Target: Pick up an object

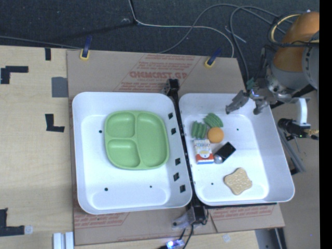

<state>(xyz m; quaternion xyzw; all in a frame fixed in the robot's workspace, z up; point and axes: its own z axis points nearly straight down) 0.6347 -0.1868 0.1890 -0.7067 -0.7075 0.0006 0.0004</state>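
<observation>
The claw (248, 100) hangs open and empty over the right bin's (270, 154) far corner. The orange ball (216, 135), green pieces (205, 125), carton (203, 151) and black block (224, 151) crowd together mid-bin, so a descent there may nudge neighbours or pinch two; the cracker (238, 181) lies flat, likely slipping under the fingers

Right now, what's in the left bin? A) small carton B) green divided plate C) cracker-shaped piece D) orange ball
B: the green divided plate lies alone in the left bin, while the orange ball, the cracker-shaped piece and the small carton all sit in the right bin.
</observation>
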